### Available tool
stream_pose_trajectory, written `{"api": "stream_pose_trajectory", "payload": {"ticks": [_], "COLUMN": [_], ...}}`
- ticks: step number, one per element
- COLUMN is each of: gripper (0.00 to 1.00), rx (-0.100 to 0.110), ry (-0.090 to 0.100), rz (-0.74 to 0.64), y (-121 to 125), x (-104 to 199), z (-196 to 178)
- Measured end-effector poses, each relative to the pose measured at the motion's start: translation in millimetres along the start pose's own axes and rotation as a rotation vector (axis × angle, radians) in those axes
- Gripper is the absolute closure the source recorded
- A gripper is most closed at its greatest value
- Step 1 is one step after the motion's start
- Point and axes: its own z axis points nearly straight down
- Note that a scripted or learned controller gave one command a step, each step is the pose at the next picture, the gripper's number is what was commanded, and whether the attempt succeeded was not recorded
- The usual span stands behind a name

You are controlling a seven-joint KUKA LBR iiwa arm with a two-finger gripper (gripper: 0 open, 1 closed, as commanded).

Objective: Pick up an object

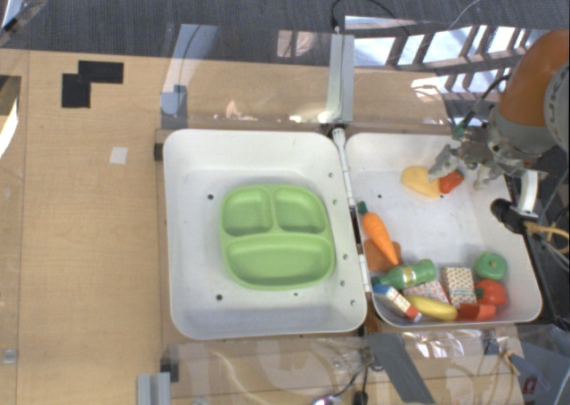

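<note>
Item: my gripper (451, 176), upper right of frame, fingers spread around a small red piece (451, 182) touching a yellow piece (420, 182); step: grasp; next: close squarely, lift clear of the right bin (463, 225).

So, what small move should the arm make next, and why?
Probably a short straight descent of the gripper. It sits in the right bin, right beside a small red piece and a yellow piece, and nothing is visibly gripped. Going lower there seems the quickest chance for a pick.
</note>
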Motion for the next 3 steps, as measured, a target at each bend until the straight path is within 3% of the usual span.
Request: {"api": "stream_pose_trajectory", "payload": {"ticks": [1, 2, 3], "gripper": [0.0, 1.0, 1.0], "rx": [0.002, -0.007, 0.002], "ry": [0.002, 0.0, 0.0], "rz": [0.011, 0.003, -0.123], "y": [34.3, 36.9, 23.0], "x": [2.3, 4.2, 58.4], "z": [33.2, 20.3, -89.8]}}
